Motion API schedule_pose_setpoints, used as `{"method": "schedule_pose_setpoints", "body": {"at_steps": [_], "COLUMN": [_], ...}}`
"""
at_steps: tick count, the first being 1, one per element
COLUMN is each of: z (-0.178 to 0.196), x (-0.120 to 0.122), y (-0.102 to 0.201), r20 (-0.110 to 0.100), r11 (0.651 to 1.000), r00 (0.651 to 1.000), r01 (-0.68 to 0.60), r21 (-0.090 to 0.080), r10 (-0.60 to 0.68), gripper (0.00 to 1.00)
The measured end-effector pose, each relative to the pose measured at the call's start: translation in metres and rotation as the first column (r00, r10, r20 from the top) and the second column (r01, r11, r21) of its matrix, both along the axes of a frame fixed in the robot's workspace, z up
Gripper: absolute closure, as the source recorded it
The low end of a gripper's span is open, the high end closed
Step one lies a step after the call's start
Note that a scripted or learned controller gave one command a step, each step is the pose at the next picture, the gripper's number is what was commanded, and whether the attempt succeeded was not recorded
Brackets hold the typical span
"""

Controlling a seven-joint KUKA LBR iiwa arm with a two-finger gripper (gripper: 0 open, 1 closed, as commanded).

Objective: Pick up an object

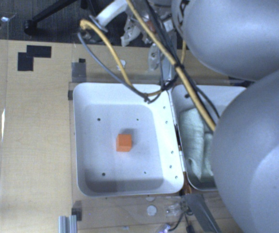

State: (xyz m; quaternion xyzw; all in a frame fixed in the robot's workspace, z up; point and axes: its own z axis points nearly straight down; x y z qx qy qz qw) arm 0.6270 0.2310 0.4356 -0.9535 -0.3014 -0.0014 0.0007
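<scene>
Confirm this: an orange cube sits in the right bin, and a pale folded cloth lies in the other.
Wrong bins. The camera view shows the orange cube in the left bin, and the pale cloth in the right bin.

Cube (124, 142) lies mid-floor in left bin (81, 130); cloth (193, 130) in right bin (226, 92), beneath arm (246, 144).

1. The grey arm (246, 81) runs off the top and right edges.
2. The right bin (178, 130) is mostly hidden beneath the arm.
3. A pale cloth-like thing (193, 135) in that bin is partly covered; its kind cannot be told.
4. The desk (32, 144) is cut by the left and bottom edges.
</scene>
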Motion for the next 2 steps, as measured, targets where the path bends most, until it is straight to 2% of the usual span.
{"method": "schedule_pose_setpoints", "body": {"at_steps": [1,2], "z": [-0.156,-0.329], "x": [0.02,-0.007], "y": [-0.014,-0.066], "r20": [-0.003,-0.003], "r11": [0.985,0.933], "r00": [0.985,0.933], "r01": [0.175,0.359], "r21": [-0.002,-0.003], "r10": [-0.175,-0.359], "gripper": [0.0,0.0]}}
